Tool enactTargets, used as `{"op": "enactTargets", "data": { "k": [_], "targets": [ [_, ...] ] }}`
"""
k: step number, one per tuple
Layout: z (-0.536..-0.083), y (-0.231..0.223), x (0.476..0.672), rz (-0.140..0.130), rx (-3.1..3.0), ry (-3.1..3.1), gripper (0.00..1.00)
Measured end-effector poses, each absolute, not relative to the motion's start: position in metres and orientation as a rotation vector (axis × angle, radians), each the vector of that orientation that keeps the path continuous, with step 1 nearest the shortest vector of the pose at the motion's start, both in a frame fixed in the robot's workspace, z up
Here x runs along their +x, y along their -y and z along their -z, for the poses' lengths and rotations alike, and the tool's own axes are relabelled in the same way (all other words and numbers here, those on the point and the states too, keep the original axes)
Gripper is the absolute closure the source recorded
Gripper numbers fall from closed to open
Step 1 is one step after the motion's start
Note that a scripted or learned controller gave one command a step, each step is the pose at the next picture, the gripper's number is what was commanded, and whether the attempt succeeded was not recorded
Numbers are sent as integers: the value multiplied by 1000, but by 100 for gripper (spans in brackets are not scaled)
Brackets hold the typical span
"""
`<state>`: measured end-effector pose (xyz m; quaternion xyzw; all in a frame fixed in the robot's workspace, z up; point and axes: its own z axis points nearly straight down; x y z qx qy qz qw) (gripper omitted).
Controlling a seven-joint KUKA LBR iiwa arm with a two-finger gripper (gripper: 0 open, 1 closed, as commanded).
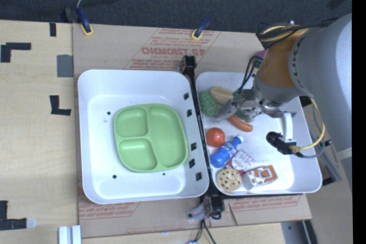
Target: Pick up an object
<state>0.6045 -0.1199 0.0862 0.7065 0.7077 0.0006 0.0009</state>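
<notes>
While the lowest part of the frame shows the near rim of the right bin point(269, 191), that is where my loose goods start: a cookie point(229, 179) and a small red-and-white packet point(263, 175) at lower centre-right, with a blue bottle point(224, 152) and a red tomato point(215, 136) just above them. To the left sits the left bin point(91, 123), which carries a green divided plate point(151, 137).

Higher, in the middle right of the frame, my gripper point(237, 107) is down among the food, close to an orange-red sausage point(241, 122), a green leafy piece point(207, 103) and a tan bun-shaped item point(221, 92). I judge this to be the reach-and-grasp step, with the sausage the likeliest target. Next I would need to close squarely on one item and lift straight up, clear of its neighbours.

My own wrist and cables cover the fingertips, so I cannot tell how wide my hand is, nor whether anything is touched. The bun is partly hidden behind the tooling.
</notes>
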Motion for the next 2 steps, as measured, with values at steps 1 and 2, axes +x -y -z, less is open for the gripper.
{"op": "enactTargets", "data": {
  "k": [1, 2],
  "targets": [
    [-96, 121, 605, 0, 2217, -2220, 100],
    [-184, 60, 601, 0, 2220, -2224, 100]
  ]
}}
